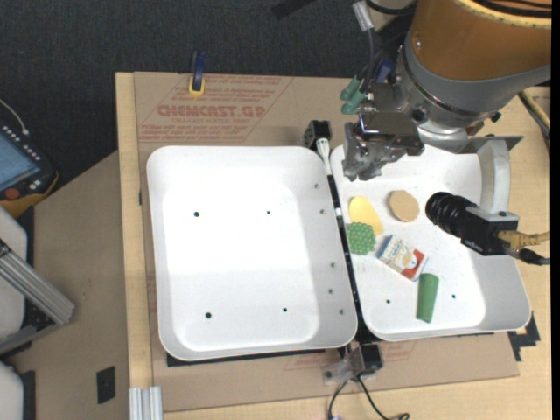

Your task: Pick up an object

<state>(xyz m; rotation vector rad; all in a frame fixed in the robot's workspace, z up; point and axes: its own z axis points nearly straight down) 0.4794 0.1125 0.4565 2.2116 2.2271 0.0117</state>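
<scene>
Here, what we see on the bench:
Gripper (360,166): over the right bin (490,313), at its eleven o'clock corner; we cannot tell its grip.
Objects: yellow piece (364,210), tan disc (403,206), green cylinder (427,297) at five o'clock.

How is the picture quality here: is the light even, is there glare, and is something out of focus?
Camera view: the light is bright and even; the left bin is nearly overexposed, with soft glare on its floor. Shadows are faint, mostly under the hand. The arm near the lens is slightly soft, while the green stick and the box look sharp. The bins' edges seem a little curved.
</scene>
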